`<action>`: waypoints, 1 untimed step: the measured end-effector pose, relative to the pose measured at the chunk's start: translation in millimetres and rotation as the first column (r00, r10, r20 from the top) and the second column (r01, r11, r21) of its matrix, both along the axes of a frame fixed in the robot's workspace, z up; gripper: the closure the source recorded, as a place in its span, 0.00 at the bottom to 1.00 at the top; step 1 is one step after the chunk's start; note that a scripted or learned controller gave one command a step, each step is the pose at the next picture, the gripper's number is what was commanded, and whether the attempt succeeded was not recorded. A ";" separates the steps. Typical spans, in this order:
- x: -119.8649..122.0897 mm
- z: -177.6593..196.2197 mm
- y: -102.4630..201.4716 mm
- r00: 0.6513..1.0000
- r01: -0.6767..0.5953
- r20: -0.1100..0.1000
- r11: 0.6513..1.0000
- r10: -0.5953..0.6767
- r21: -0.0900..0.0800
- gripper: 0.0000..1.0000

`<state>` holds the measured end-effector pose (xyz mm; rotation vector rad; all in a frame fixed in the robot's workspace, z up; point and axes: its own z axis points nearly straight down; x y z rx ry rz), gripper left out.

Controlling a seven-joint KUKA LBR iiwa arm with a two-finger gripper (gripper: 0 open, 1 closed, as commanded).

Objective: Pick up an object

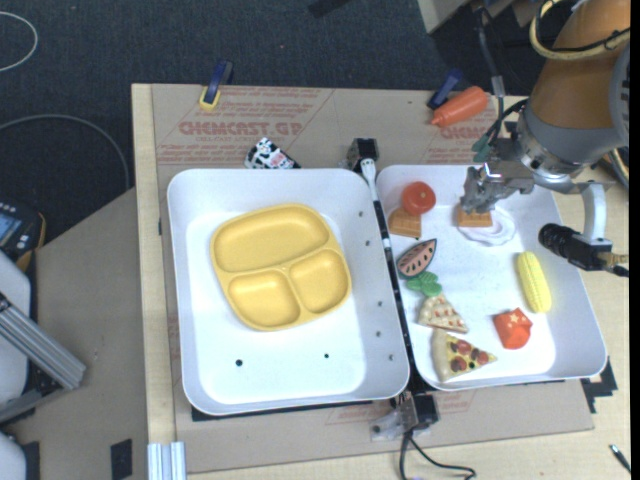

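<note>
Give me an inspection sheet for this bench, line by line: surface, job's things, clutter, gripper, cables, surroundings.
Surface: wooden board bearing left bin and right bin.
Job's things: in the right bin, tomato, watermelon slice, two pizza slices, corn cob, red piece.
Clutter: yellow divided plate in the left bin; carrot and cow-patterned toy on the board.
Gripper: gripper low over a tan piece at the right bin's far end.
Cables: black cable at the near edge.
Surroundings: dark carpet.
</note>
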<state>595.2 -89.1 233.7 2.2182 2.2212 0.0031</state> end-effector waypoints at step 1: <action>-6.2 -6.2 14.0 1.000 -0.001 -0.006 1.000 0.001 0.001 1.00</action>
